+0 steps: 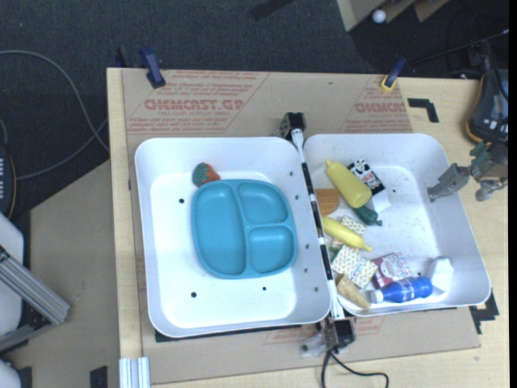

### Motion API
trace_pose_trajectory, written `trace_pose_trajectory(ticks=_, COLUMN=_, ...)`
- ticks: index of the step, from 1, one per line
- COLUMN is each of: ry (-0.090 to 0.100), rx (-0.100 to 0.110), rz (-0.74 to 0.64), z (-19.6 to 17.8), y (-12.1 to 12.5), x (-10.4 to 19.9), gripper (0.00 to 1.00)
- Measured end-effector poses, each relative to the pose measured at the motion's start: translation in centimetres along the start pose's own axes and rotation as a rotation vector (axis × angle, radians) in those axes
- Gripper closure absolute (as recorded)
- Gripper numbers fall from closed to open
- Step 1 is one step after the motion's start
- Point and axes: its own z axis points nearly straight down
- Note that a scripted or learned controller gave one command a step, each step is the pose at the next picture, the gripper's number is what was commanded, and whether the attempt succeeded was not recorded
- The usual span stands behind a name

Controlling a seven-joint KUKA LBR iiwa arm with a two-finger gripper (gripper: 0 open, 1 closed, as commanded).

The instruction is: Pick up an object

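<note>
Arm (491,111) — cut off at right edge

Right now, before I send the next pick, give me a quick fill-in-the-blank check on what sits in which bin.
1. The blue divided plate lies in the ____ bin.
2. The yellow mustard bottle lies in the ____ bin.
3. The plate has ____ compartments.
4. The gripper is at the right bin's ____ edge.

Missing words: left; right; three; right

One fixed camera high above the bench (242,95), slanting down across both white bins (161,297).
</note>
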Motion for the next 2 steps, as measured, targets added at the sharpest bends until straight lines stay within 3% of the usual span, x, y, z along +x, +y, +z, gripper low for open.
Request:
trace_pose_trajectory(ticks=1, ry=0.002, rx=0.003, rz=-0.001, z=13.8, y=2.0, x=5.8, gripper=0.00)
trace_pose_trajectory(ticks=2, ry=0.001, rx=0.003, rz=0.001, z=18.1, y=-4.4, x=7.5, gripper=0.00)
